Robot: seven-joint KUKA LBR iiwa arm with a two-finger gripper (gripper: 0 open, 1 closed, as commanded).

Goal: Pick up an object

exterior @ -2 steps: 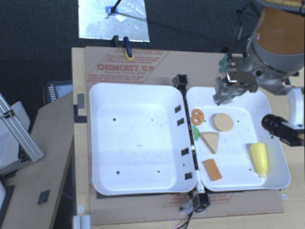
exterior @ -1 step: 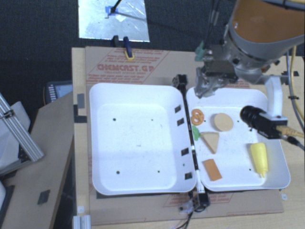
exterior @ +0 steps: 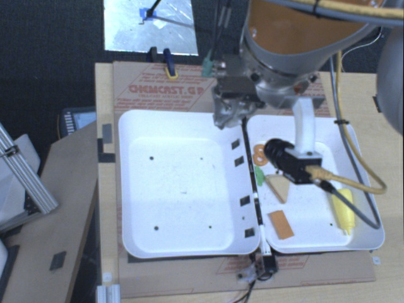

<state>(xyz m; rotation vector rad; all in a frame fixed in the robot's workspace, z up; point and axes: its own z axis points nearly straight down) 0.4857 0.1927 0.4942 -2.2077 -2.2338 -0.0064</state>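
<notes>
Our claw (exterior: 228, 113) hangs above the far edge where the left bin (exterior: 177, 188) meets the right bin (exterior: 309, 232); we cannot tell whether it is open or closed. In the right bin lie an orange ring (exterior: 259, 155), a tan wedge (exterior: 278, 187), an orange block (exterior: 281, 224) and a yellow cob-shaped piece (exterior: 344, 210).

The left bin (exterior: 170, 169) has a wide-open floor, reachable from above. The right bin (exterior: 315, 229) is crowded with an orange ring (exterior: 259, 155), a tan wedge (exterior: 278, 187), an orange block (exterior: 281, 224) and a yellow cob (exterior: 344, 210). The arm (exterior: 297, 36) looms over its back edge.
</notes>
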